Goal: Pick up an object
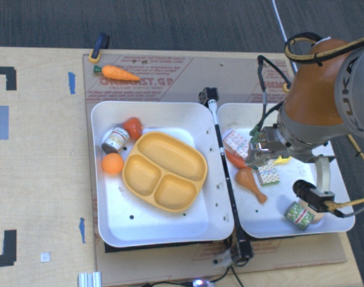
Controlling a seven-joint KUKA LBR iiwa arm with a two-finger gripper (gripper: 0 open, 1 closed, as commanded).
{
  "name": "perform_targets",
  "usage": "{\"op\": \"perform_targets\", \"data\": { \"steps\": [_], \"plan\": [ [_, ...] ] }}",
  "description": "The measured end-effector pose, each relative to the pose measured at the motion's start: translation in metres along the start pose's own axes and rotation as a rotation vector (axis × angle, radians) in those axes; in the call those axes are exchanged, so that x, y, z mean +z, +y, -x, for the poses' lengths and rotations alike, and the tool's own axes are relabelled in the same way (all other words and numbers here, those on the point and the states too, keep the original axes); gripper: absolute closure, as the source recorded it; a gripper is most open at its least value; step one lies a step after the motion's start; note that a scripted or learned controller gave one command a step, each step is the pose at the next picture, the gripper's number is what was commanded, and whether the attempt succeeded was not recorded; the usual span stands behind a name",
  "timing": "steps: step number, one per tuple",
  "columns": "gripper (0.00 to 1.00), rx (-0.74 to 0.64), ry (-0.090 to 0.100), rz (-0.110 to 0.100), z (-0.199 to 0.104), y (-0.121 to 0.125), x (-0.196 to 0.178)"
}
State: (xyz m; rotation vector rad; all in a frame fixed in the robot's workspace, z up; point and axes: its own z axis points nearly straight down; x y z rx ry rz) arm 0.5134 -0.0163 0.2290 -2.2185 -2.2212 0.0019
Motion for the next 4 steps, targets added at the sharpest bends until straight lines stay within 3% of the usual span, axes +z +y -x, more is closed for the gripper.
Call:
{"op": "perform_targets", "data": {
  "steps": [1,2,3,4],
  "plan": [
    [0.0,0.0,0.0,0.0,0.0,0.0,0.0],
    [0.0,0.0,0.0,0.0,0.0,0.0,0.0],
    [0.0,0.001,-0.002,0.004,0.053,0.111,0.044],
    [0.0,0.0,-0.001,0.01,0.094,0.128,0.139]
  ]
}}
